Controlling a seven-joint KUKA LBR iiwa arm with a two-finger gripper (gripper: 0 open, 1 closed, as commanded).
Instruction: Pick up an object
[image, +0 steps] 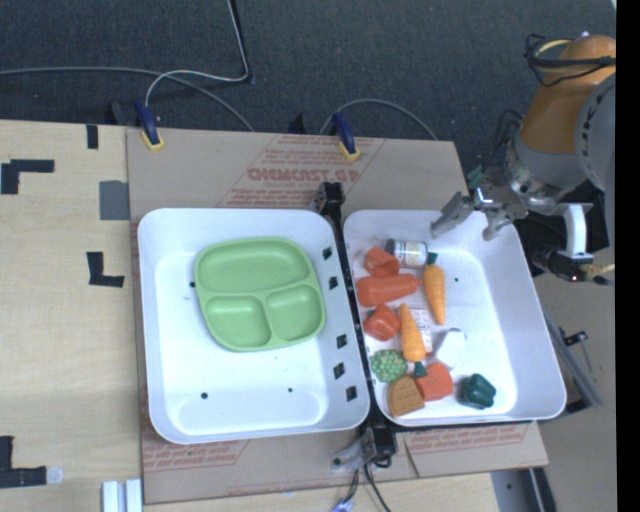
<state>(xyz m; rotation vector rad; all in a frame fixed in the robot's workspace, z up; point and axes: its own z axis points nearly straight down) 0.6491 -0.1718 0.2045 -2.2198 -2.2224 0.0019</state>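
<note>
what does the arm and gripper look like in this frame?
The arm is grey with a rounded orange band above the wrist and dark cabling looped near its top. The gripper is metallic grey, with two slim fingers splayed from a compact silver-and-black wrist block.

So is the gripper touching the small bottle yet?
Apart. The camera view shows the gripper open above the right bin's far rim, bare white floor between it and the bottle.

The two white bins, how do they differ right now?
The left bin carries one thing, a green divided plate; the right bin carries a heap of small toy foods, mostly orange and red. The gripper hangs over the right bin's far edge, not the left bin. Both are shallow and white.
</note>
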